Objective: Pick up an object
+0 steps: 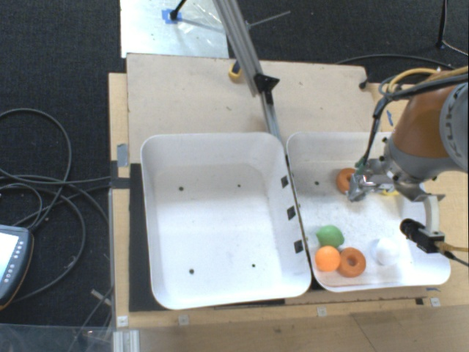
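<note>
The gripper hangs low in the right bin, beside the orange ring for a grasp; finger spacing cannot be told.

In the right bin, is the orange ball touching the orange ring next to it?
Touching. The camera view shows the orange ball and the orange ring side by side near the right bin's front edge, their edges meeting with no white floor between.

No text, label, brand, number or sign can be read anywhere. The screen of the handheld device at the left edge glows, but whatever it displays is too small and blurred to make out.
</note>
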Tool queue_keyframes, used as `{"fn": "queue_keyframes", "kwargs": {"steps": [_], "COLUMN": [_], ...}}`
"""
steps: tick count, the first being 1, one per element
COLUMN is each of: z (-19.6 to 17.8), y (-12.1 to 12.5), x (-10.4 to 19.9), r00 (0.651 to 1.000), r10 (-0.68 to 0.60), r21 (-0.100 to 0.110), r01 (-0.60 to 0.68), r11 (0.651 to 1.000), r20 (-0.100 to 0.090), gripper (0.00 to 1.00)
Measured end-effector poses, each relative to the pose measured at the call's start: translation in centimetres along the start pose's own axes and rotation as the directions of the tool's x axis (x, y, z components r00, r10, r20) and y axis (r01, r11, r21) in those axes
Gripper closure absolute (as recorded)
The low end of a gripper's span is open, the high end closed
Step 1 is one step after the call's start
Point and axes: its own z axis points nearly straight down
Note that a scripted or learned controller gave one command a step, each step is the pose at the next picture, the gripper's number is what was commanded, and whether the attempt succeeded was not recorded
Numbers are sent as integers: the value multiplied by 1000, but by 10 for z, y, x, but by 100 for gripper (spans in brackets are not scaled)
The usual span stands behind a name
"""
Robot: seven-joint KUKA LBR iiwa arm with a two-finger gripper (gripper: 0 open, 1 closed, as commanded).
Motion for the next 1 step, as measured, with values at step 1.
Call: {"fn": "queue_keyframes", "kwargs": {"steps": [1], "z": [-62], "y": [-4], "x": [1], "r00": [1000], "r10": [-5], "r21": [-2], "r01": [5], "r11": [1000], "r20": [0], "gripper": [100]}}
